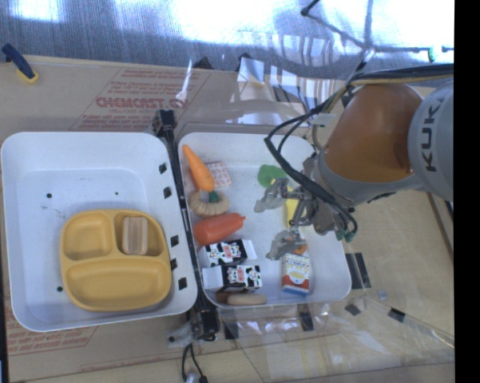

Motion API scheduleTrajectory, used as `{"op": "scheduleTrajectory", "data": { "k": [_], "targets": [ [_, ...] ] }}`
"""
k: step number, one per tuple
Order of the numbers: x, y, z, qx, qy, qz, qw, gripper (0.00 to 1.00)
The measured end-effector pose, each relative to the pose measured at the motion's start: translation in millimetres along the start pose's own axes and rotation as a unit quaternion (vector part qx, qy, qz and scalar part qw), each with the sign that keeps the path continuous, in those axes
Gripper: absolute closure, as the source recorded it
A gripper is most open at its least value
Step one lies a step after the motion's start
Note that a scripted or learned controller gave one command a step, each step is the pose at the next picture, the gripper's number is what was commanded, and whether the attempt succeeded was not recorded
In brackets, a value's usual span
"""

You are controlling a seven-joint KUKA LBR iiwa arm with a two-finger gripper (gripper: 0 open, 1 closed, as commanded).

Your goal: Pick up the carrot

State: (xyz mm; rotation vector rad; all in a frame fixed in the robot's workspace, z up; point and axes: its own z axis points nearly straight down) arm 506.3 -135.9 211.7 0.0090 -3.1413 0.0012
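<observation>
Reaching from right over right bin (329, 271) | fingers (281, 247) spread, holding nothing | carrot (198, 168) well apart

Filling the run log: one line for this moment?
gripper open | over right bin, holding nothing | carrot untouched by left wall

Arm (383, 134): you have it entering from the right, its grey body with the orange band at the right side of the scene, black cables looped over it. Wrist: angled down and left. Gripper (276, 220): two fingers, one farther (270, 195), one nearer (286, 246), spread apart, nothing between them.
</observation>
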Motion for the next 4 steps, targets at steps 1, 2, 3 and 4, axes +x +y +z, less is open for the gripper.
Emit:
{"op": "scheduleTrajectory", "data": {
  "k": [1, 2, 3, 4],
  "targets": [
    [-41.5, -0.9, 94.4, 0.002, -0.008, -0.003, 1.0, 0.0],
    [-78.7, 44.1, 115.4, 0.0, -0.006, 0.025, 0.9997, 0.0],
    [-79.5, 45.4, 104.5, 0.0, -0.006, 0.021, 0.9998, 1.0],
    [-50.8, 144.2, 14.3, -0.002, -0.006, 0.031, 0.9995, 1.0]
  ]
}}
